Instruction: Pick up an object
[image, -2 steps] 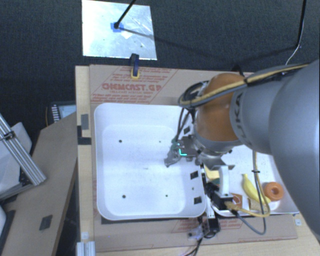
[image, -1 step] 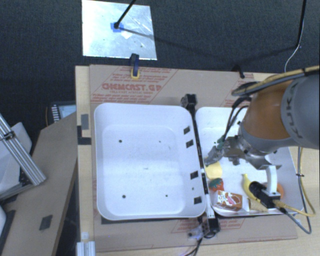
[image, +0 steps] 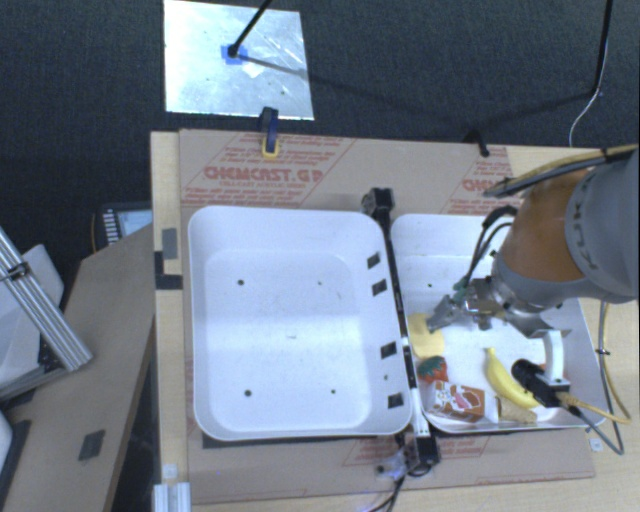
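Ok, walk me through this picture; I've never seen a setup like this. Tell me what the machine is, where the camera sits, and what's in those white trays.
This is one camera fixed above a bench, looking down at a slant. The grey machine with an orange band is a robot arm, reaching in from the right. Its gripper hangs low over the right white bin; I cannot tell whether it holds anything. Near that bin's front lie a banana, a pale yellow object, a small red and green item and a red-printed packet. The left white bin sits beside it. Both rest on a cardboard sheet.
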